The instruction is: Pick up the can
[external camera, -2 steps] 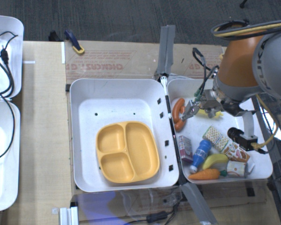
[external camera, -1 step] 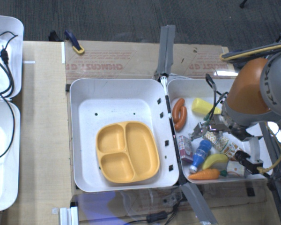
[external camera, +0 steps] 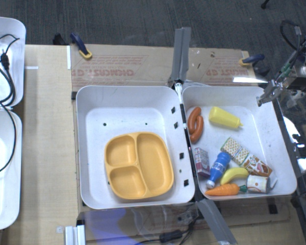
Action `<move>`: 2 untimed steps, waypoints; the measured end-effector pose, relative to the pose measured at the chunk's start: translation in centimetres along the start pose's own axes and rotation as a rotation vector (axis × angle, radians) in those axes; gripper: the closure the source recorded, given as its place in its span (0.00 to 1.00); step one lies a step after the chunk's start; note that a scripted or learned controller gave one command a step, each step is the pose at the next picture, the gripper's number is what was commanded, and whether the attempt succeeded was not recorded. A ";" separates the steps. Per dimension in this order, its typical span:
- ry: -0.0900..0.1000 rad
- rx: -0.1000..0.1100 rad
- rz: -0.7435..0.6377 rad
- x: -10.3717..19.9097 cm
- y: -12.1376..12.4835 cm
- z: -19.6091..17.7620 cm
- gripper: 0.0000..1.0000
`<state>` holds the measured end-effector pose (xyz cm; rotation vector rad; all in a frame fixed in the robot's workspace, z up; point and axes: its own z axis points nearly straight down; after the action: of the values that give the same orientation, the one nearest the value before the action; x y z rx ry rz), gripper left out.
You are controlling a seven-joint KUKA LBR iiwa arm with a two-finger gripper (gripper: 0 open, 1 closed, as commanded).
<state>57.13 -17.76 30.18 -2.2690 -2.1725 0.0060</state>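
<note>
So the can (external camera: 258, 184) is in the right-hand white bin (external camera: 288, 152), way down in its lower right corner. Looks like a pale, light-labelled can tipped on its side, long axis running roughly left-right across the frame.

It's pretty crowded in there. A brown-and-red snack packet (external camera: 257, 165) sits right against its upper side, the banana (external camera: 233, 175) is just to its left, and the carrot (external camera: 223, 190) tip comes in near its left end. The side facing the bin's lower right wall looks like the freest one.

The gripper (external camera: 269, 92) is up at the upper right of the frame, hovering about over the top right corner of that same bin. Honestly can't tell if it's open or closed, it's just a small metallic blur from this angle. Nothing visibly in it.

The relation that matters: the can is almost straight down-frame from the gripper, maybe a hair to the left, and well apart, basically the whole length of the bin's right side. My guess is the arm needs to travel down along that wall and close across the can's short dimension, so up-down in frame, without snagging the packet.
</note>
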 end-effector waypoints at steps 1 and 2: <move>0.003 0.002 -0.033 2.0 -5.8 12.0 0.00; 0.003 0.001 -0.053 0.3 -6.0 21.2 0.00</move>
<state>51.13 -17.24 8.99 -2.2090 -2.2295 0.0030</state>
